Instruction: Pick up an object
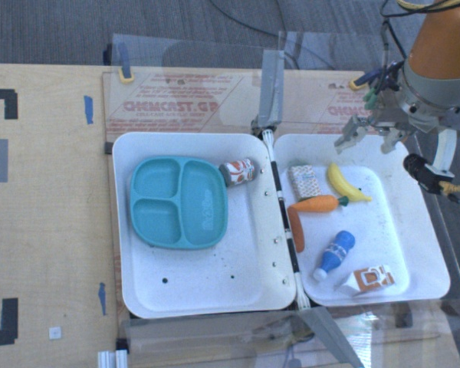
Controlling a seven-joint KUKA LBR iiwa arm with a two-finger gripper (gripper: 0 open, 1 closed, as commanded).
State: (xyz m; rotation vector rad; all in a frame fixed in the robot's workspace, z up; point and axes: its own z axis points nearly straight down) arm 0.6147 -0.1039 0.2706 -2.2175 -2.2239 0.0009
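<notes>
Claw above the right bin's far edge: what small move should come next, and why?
Probably lower the claw toward the banana, the nearest item. The claw hangs over the right bin's far rim, holding nothing, and the banana lies just in front of it, with a little space from the carrot and the patterned packet.

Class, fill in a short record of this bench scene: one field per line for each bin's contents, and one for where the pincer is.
left bin: teal divided plate, small can on its side beside the plate
right bin: banana, carrot, blue bottle, small carton, patterned packet, orange sausage-shaped item by the divider
pincer: above the right bin's far edge, holding nothing visible
</notes>
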